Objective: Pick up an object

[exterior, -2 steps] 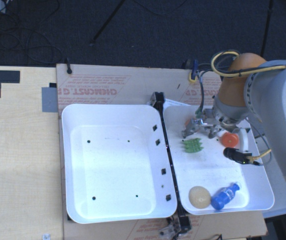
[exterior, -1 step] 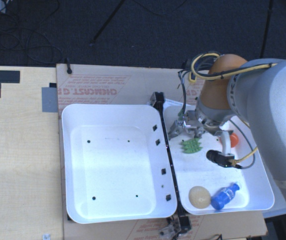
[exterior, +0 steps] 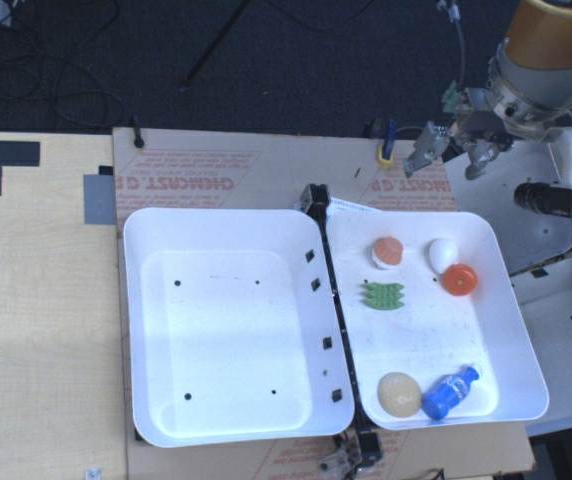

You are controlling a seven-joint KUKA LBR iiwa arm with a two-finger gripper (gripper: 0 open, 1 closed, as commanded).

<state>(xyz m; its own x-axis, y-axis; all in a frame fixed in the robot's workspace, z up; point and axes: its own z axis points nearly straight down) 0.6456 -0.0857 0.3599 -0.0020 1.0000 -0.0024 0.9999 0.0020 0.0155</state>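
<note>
The right bin (exterior: pixel 511 308) holds several small things. A round piece with a pink-red top (exterior: pixel 387 252) lies near the back, a white egg (exterior: pixel 442 254) to its right, and a red-orange tomato (exterior: pixel 459 280) just in front of the egg. A green pea pod (exterior: pixel 383 296) lies near the middle. At the front sit a tan round lump (exterior: pixel 400 394) and a blue bottle (exterior: pixel 449 392), touching each other. My gripper (exterior: pixel 448 162) hangs above the bench behind the right bin's back rim, open, with nothing between its fingers.
The left bin (exterior: pixel 136 268) stands beside the right one, with a black clip rail (exterior: pixel 326 298) along their shared edge. Both rest on a cardboard sheet (exterior: pixel 226 173). A pale wooden bench top (exterior: pixel 36 308) lies to the left.
</note>
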